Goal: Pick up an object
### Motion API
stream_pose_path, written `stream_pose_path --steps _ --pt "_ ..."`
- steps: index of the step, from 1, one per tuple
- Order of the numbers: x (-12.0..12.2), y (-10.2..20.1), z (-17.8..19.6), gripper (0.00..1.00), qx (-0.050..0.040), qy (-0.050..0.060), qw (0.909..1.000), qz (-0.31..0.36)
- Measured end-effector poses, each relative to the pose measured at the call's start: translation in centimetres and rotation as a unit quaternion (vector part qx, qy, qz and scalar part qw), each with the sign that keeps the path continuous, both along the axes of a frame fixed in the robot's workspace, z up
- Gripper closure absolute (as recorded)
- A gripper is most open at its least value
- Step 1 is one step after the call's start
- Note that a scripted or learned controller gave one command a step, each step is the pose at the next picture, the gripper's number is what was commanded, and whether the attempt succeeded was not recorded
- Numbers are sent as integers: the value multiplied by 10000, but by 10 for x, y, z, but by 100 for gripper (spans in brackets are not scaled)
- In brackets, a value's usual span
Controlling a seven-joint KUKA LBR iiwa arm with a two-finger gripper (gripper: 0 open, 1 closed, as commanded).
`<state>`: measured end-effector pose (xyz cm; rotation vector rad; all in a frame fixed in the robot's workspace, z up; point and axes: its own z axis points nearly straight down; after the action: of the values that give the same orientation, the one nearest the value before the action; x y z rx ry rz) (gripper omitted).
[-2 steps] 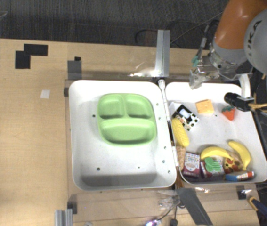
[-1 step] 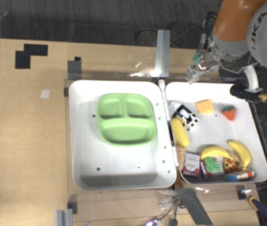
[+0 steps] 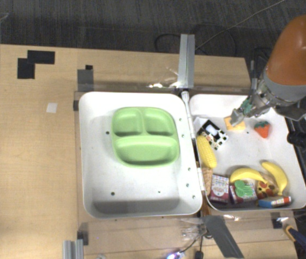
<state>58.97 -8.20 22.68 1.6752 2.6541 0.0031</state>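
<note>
The jaws (image 3: pixel 244 112) sit on a yellow block (image 3: pixel 235 124), grip unclear, strawberry (image 3: pixel 262 128) and dice (image 3: pixel 213 134) nearby.

I see a pale wooden desk (image 3: pixel 34 161) running across the whole view, with dark floor beyond its far edge. Two shallow white bins sit directly on it, side by side and touching along their inner rims. The left bin (image 3: pixel 96 193) is the wider one; the right bin (image 3: pixel 298 171) lies just beside it toward the arm's side. A grey metal post (image 3: pixel 187 58) stands at the far end of the seam between them. Near the desk's far left corner I make out several black rectangular marks (image 3: pixel 35 62), and a small pale square patch (image 3: pixel 52 108) lies closer to me.
</note>
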Motion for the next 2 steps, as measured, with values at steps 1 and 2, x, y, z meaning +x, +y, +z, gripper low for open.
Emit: stream_pose_path --steps 1,2 --pt "51 17 42 100 0 -9 9998 190" --pt "-27 9 -44 100 8 17 9804 -1971"
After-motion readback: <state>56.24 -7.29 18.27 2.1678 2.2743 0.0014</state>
